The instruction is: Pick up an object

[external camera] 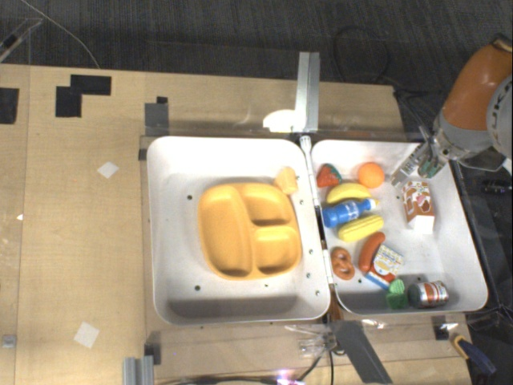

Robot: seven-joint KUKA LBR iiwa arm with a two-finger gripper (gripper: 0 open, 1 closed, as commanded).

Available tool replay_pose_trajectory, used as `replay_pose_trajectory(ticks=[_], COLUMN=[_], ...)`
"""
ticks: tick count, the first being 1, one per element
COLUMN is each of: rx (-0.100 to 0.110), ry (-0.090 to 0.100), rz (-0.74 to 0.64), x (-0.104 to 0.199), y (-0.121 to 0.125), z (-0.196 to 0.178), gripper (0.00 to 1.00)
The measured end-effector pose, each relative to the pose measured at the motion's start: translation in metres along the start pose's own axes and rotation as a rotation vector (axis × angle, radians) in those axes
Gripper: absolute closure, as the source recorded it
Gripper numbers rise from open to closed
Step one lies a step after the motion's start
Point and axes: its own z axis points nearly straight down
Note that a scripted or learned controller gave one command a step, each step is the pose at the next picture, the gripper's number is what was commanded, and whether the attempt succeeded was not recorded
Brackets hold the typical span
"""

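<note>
no readable text, labels on packages too blurred

Orange ball [369, 174] near right bin's far wall, strawberry [327, 175] and banana [348, 192] beside it, blue bottle [346, 212] lying flat, corn cob [361, 227], pretzel [341, 263], sausage [369, 251], carton [418, 204], can [429, 293] on its side at near edge

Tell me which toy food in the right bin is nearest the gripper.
The small carton, just below the gripper; the orange sits farther left.
</note>
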Motion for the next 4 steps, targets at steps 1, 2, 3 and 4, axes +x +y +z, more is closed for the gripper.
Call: replay_pose_trajectory(ticks=[1,2,3,4], rx=[0.003,0.006,0.006,0.004], ry=[0.005,0.008,0.009,0.005], rz=[0.2,0.201,0.165,0.094], x=[0.074,0.119,0.118,0.119], y=[-0.08,-0.125,-0.121,-0.123], z=[-0.086,-0.081,-0.059,-0.097], gripper=[1.0,1.0,1.0,1.0])
